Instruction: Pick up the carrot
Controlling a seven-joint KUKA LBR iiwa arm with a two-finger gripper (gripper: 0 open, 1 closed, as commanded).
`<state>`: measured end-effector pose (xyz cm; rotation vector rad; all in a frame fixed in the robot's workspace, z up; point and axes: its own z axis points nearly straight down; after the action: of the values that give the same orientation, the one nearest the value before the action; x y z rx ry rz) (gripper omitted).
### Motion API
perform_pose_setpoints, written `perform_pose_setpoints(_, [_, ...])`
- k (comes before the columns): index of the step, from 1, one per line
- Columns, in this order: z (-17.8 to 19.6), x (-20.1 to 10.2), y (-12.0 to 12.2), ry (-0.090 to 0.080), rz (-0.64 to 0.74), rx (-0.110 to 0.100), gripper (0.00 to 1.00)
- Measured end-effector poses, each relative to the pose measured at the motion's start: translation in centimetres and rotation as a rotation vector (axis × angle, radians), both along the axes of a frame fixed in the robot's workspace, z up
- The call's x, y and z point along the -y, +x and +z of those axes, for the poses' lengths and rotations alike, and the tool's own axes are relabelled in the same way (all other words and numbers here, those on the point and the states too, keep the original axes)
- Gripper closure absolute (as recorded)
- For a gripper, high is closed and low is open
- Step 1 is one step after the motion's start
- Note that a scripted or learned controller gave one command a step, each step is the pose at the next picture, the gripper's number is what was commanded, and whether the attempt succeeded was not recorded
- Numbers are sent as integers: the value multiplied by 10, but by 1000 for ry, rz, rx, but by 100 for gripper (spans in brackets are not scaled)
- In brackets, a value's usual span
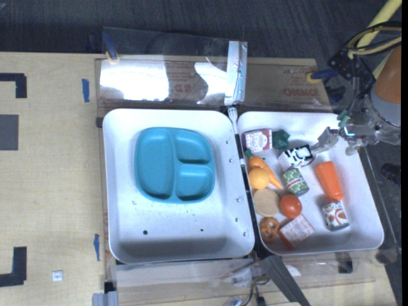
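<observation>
While the gripper point(336, 137) hangs over the right bin's point(370, 231) far right corner, its fingers spread with nothing between them, the carrot point(329, 179) lies near that bin's right edge, just beyond a small can point(335, 215).

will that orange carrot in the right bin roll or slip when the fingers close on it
The carrot looks like smooth, rigid toy plastic, so it probably won't flex but may slip. Its rounded, tapered body lying flat suggests it could roll sideways if nudged. It likely weighs little. The gripper sits above it.
</observation>
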<state>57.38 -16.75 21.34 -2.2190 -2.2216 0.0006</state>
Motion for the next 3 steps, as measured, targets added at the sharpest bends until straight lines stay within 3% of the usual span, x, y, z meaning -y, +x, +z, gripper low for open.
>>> perform_pose_setpoints(1, [-49, 41, -9, 0, -7, -5, 0])
perform_pose_setpoints(2, [-116, 40, -26, 7, 21, 9, 0])
perform_pose_setpoints(3, [-107, 44, -27, 0, 18, 9, 100])
